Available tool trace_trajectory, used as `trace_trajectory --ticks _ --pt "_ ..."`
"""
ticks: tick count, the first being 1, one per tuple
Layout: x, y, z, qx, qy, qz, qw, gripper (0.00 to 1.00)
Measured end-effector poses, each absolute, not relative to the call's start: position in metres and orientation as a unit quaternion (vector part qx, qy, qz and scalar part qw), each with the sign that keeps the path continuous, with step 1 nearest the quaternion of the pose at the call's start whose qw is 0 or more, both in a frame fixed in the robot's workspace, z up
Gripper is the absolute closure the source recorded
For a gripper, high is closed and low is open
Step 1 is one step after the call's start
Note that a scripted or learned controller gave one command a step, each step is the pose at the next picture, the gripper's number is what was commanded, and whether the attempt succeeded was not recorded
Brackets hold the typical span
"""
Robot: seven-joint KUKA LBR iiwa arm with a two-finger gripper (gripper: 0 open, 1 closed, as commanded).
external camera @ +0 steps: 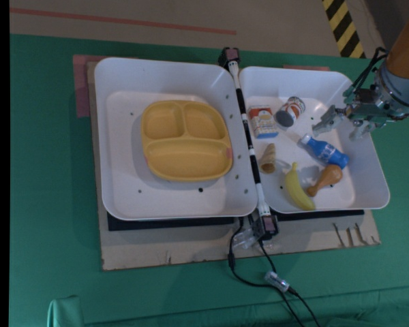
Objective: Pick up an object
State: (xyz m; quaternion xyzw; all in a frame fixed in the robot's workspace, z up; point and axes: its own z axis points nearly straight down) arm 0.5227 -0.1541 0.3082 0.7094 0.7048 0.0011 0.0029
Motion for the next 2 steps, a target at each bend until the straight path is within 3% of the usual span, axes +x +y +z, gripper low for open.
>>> trace_trajectory --ticks 1,2 --pt "0.495 -0.189 0.19 0.709 0.705 0.0018 0.007 0.0" --pt "0.497 -0.193 0.205 0.712 0.702 0.0039 0.015 1.0"
